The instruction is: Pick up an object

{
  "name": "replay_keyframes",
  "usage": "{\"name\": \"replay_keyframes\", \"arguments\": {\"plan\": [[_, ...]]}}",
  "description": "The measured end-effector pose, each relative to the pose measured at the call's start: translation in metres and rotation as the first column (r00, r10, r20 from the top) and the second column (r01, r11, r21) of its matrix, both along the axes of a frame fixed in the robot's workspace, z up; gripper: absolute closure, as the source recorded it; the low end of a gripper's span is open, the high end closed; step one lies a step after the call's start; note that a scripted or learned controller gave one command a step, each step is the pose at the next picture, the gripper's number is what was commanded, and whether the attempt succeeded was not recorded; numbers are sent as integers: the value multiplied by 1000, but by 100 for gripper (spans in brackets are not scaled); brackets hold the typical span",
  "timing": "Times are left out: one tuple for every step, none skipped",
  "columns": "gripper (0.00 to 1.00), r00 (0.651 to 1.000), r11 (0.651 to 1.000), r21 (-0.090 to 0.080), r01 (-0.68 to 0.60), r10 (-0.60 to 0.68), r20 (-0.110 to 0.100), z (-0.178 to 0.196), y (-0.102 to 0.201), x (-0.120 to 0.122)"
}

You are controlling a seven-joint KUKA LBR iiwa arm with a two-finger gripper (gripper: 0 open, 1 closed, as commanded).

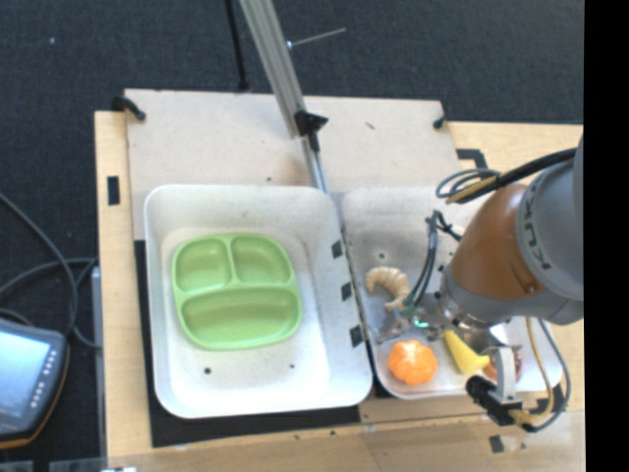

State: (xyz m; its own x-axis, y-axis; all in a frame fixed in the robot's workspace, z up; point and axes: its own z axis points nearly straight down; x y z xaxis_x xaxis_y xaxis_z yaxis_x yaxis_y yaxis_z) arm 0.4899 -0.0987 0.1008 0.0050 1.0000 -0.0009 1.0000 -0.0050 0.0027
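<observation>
In the right bin (385, 214) an orange ball-like fruit (412, 363) lies near the front edge. A yellow piece (464, 351) sits just to its right, and a beige curved object (387, 281) lies further back. The arm's orange band and grey wrist (501, 259) hang over the right half of this bin. The gripper (425, 318) points down between the beige object and the orange fruit, largely hidden under the wrist. Nothing shows between its fingers.
The left bin (167, 382) holds a green divided tray (236, 290) with three compartments. A grey metal pole (280, 67) slants in from the top toward the gap between the bins. Cables loop around the wrist. A screen (25, 382) sits at the far left.
</observation>
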Motion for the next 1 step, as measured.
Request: {"name": "replay_keyframes", "arguments": {"plan": [[0,1000,1000,0,-1,1,1,0,-1,0]]}}
